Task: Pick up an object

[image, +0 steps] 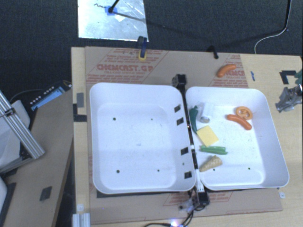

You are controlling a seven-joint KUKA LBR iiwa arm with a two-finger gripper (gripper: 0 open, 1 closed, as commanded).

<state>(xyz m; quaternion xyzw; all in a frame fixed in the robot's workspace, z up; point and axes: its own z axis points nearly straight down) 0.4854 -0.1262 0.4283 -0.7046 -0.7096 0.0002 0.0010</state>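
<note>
- Two white bins are seen side by side on the desk; the right bin (265,141) is taken as landmark.
- A yellow block (207,135), a green pod (213,149) and an orange sausage (239,121) are seen lying inside it.
- The gripper (288,100) is seen just outside its right rim; its opening cannot be told.
- Nothing is judged picked yet; reach, grasp and lift are left.

Two bins sit side by side on the bench (118,63), the left bin (137,138) touching the right bin (265,141). In the right bin, a cylinder (202,112) lies at the back left, a pretzel (244,112) just behind a sausage (239,121), a cheese slice (207,135) mid-left, a bean pod (213,149) before it, a cone (210,163) nearest the front
</note>
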